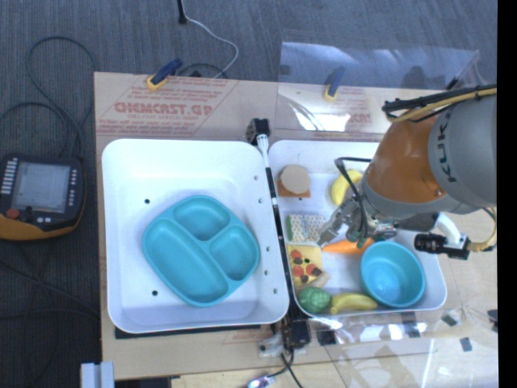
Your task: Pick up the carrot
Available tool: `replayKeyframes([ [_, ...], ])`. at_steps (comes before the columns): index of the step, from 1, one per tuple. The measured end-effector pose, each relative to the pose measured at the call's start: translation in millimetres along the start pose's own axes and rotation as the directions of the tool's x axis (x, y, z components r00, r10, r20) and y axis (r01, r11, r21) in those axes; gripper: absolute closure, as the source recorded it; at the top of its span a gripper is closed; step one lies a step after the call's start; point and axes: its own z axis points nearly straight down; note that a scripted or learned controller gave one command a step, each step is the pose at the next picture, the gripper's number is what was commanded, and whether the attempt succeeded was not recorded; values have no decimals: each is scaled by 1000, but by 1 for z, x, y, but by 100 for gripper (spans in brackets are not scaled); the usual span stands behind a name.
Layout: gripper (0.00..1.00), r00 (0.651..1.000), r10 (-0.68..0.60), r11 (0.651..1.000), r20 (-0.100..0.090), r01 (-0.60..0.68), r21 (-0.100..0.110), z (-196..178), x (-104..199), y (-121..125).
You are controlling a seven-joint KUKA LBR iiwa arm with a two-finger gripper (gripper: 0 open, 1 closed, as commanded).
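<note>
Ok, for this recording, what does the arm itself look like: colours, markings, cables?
The arm is a bulky rounded grey casing with dark lettering reading "KU" on its side. Below it sits a wide glossy orange band. The metal two-finger gripper under the band is grey and slim. Black and yellow cables run along the top of the casing, and a white fitting with a black tip juts out beside it.

Bench (pixel 161 107): brown printed board surface. Bears two shallow white bins, left bin (pixel 129 217) and right bin (pixel 432 293), side by side. Two clamps, one (pixel 164 72) and another (pixel 332 85), at far edge.

Carrot (pixel 343 247) half under end effector (pixel 349 226)
</note>
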Motion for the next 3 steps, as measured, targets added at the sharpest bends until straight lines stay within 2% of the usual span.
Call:
replayKeyframes([
  [1, 100, 879, -475, 880, -34, 476, -2, 14, 27, -35],
  [2, 100, 885, -462, 887, -55, 462, -3, 5, 44, -28],
  [3, 100, 729, -683, 730, -51, 683, -17, -76, 28, -39],
])
